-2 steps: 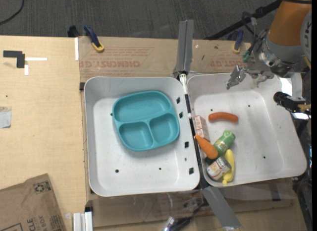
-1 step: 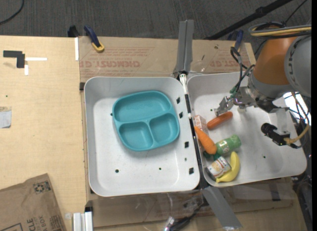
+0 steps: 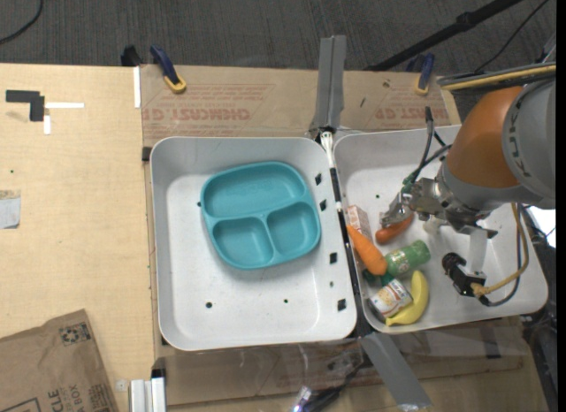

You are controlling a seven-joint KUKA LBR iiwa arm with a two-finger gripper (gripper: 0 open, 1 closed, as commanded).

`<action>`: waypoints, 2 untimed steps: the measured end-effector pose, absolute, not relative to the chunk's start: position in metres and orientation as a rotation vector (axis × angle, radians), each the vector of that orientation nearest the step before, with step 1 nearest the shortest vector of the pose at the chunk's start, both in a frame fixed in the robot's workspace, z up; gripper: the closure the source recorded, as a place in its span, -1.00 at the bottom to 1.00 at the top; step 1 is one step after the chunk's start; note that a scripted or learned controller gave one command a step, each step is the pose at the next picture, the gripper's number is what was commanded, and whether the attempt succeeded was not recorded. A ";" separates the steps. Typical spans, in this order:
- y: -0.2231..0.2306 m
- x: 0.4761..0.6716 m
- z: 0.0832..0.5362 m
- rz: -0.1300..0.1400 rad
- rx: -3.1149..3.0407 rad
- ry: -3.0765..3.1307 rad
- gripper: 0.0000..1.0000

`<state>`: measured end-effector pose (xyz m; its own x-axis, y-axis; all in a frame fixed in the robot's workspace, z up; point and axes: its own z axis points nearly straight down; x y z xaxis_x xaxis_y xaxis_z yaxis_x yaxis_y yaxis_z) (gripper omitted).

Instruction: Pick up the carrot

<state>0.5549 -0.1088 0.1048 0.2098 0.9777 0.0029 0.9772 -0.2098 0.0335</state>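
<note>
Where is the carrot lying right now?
The carrot lies in the right bin, near its left wall, beside the green bottle and above the banana.

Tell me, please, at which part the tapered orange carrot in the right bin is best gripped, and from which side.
Probably the thick middle of the tapered orange carrot, coming from straight above. It lies flat and slanted near the right white bin's left wall, so the tool should close across its width. A green bottle touches its lower end; the upper half looks freer.
</note>
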 end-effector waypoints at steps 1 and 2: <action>-0.099 0.546 0.103 0.014 1.686 2.617 -1.00; -0.100 0.546 0.111 0.014 1.691 2.614 1.00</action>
